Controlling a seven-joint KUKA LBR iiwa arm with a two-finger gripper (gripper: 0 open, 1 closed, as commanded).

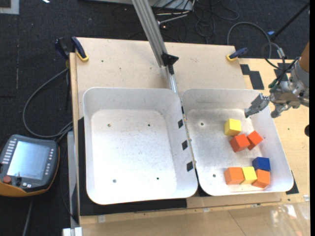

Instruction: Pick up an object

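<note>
Seven small blocks are seen in the right bin (206,102), none yet lifted. A lone yellow cube (233,127) sits nearest the bin's middle, w/ two orange-red cubes (239,142) (255,138) touching each other just beside it. Toward the near rim a tight row is formed by an orange cube (234,175), a second yellow cube (249,173) and another orange block (262,178), w/ a blue cube (261,163) pressed against the row from behind.

The gripper (266,106) is held above the bin's far right side, fingers spread apart w/ nothing between them, near the lone yellow cube but not touching it. The left bin (93,102) lies alongside.

Risks, as judged from this layout: the yellow cube is prob. the easiest target, yet a slightly offset descent could see it nudged into the orange-red pair, or one finger landed on top of it rather than beside it. If the row at the near rim is chosen instead, no gap is left for a finger btwn neighbours, so blocks may be shoved, wedged or two caught at once. Close to the bin wall, a finger could be stopped by the rim before closing, and an empty closure would result.
</note>
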